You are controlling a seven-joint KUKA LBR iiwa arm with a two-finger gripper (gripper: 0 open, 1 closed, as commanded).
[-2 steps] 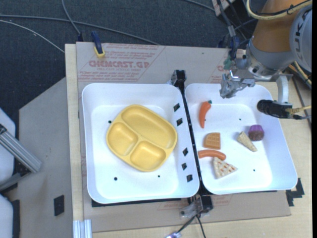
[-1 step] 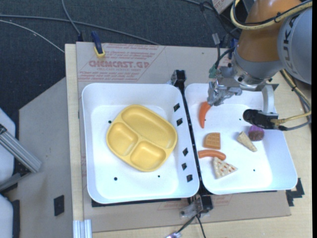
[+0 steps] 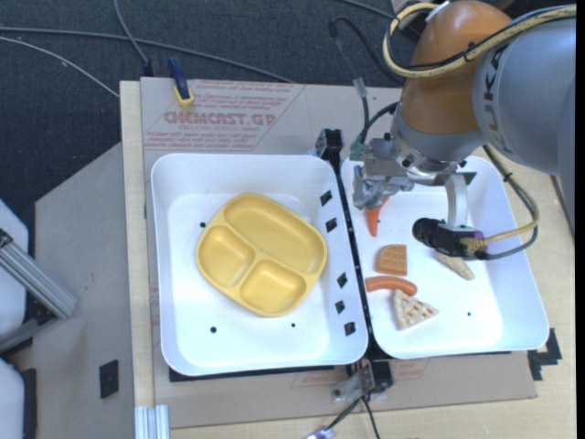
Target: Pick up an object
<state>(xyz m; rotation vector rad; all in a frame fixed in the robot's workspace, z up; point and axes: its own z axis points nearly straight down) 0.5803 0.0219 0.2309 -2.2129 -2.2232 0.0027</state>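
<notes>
- Objects for the pick all sit in your right bin [image 3: 526,327]. Nearest the camera you've got a triangular waffle-looking wedge [image 3: 413,312], lying flat near the front of that bin.
- Just behind it, touching or nearly so, is a little sausage [image 3: 391,285], lying crosswise.
- Behind that, a small tan square waffle piece [image 3: 393,260], apart from the sausage by a sliver.
- Off to the right of those, a pale stick-shaped piece [image 3: 457,264] lies at a slant, partly under a black part of the arm's hardware.
- Over in the left bin [image 3: 174,273] you see a yellow divided plate [image 3: 261,253] with three compartments, sitting about in the middle, turned at an angle.
- Further back in the right bin, an orange carrot-like piece [image 3: 373,220] hangs point-down right under the gripper [image 3: 375,195]. Its top end is tucked up at the fingertips, but you honestly can't tell if the jaws are clamped on it or just sitting over it.
- The gripper is at the back-left corner of the right bin, close to the divider between the bins.
- Farthest back, a blue-and-yellow clip [image 3: 180,80] sits on the cardboard sheet [image 3: 228,117] behind the left bin.
</notes>
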